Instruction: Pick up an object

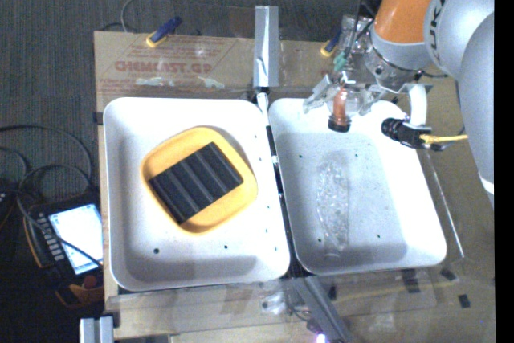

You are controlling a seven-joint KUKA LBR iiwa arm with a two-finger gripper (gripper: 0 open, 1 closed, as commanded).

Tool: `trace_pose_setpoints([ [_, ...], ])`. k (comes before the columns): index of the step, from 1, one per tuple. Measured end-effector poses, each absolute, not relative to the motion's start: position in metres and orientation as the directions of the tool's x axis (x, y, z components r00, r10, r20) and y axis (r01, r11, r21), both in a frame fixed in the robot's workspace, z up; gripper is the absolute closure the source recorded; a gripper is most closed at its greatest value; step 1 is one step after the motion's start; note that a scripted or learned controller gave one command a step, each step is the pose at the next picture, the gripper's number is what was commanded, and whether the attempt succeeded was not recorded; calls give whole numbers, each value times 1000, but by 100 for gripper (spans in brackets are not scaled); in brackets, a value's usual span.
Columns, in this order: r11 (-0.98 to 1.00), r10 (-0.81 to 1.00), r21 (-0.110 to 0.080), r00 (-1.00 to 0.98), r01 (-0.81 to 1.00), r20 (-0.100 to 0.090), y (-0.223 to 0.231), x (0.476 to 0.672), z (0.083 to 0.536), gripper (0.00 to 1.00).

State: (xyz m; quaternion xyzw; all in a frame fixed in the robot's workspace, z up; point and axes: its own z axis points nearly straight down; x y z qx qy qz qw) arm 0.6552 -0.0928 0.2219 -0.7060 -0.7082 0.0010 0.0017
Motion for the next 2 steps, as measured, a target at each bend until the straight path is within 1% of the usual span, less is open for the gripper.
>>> trace_pose_setpoints([
  [1, 101, 995, -4, -102, 995, -2, -148, 666, 112, 0],
  [2, 221, 975, -5, -221, 975, -2, -157, 669, 95, 0],
])
